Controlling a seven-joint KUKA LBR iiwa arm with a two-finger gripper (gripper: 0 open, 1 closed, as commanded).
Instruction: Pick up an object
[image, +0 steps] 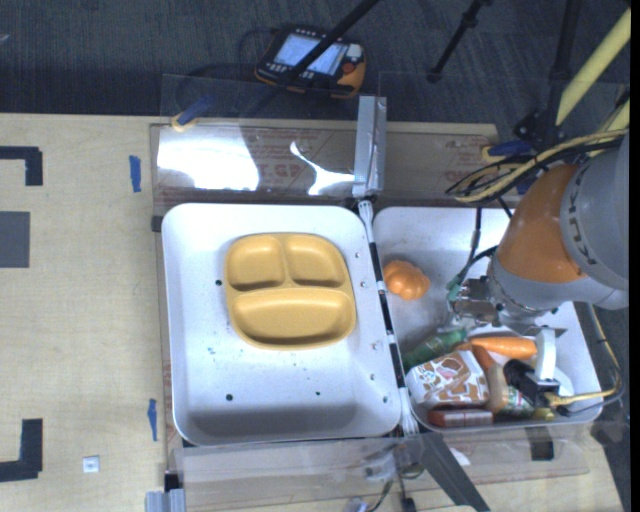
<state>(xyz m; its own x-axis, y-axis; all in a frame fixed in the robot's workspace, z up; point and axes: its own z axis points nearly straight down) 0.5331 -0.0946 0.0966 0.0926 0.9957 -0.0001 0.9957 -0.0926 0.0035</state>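
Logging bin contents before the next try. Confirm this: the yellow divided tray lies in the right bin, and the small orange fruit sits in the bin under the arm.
One thing is wrong. The camera view shows the yellow divided tray in the left bin, not the right one. The small orange fruit does sit in the right bin, the one under the arm.

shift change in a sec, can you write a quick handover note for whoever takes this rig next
End effector: low over the right bin, above the pile; its grip state cannot be told.
Left bin: holds a yellow tray.
Right bin: an orange ball by the divider; nearer the front, a carrot, a patterned pouch and a few other small items bunched together.
Done: nothing is seen lifted.
Left: grasp one object and raise it clear.
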